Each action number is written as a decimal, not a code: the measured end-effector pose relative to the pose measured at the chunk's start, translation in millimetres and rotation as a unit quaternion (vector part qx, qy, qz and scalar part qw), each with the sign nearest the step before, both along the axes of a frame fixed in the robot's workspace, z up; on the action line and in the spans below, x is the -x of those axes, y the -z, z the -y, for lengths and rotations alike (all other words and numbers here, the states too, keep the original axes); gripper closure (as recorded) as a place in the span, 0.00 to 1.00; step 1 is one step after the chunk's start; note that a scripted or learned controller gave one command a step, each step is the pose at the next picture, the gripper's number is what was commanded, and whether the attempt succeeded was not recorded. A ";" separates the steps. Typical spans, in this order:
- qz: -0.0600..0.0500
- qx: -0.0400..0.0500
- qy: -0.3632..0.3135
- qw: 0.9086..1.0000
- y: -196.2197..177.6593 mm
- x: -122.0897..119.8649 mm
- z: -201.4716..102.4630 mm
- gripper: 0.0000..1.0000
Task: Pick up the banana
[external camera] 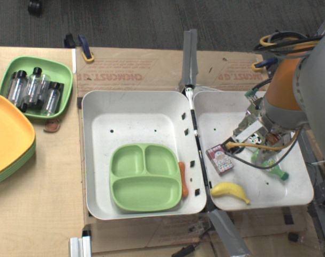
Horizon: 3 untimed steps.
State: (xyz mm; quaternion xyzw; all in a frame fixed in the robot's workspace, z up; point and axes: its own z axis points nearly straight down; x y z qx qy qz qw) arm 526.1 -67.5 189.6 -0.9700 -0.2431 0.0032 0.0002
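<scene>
Pale wooden bench top carries a sheet of brown cardboard [130, 66] under two white bins, and red print on it, upside down from this angle, seems to read "CHEMCAST" with "GP" further along. The small pink box [220, 159] bears a printed face too small to read.

The grey arm [312, 74] reaches in from the right, its orange band bent over the right bin [216, 108]. It points the gripper [258, 138] down and leftward, low over the bin floor. Whether the gripper is open or closed cannot be told from here, and nothing is seen held in it.

The banana [230, 191] lies apart from the gripper, to its left and closer to the bin's near rim. The pink box sits near the gripper's left side, and a green object [270, 162] lies just beneath it. Well to the gripper's left, the left bin [130, 116] holds a green divided plate [146, 175] with an orange carrot-like stick [182, 178] against its edge. Farther left stand a green tray [60, 71] of dark-capped bottles [33, 90] and stacked orange plates [9, 138].
</scene>
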 end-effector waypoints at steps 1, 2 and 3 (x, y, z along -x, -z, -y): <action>0.000 0.000 0.000 1.000 0.0 0.0 0.0 0.00; 0.000 0.000 0.000 1.000 0.0 0.0 0.0 0.00; 0.000 0.000 0.000 1.000 0.0 0.0 0.0 0.00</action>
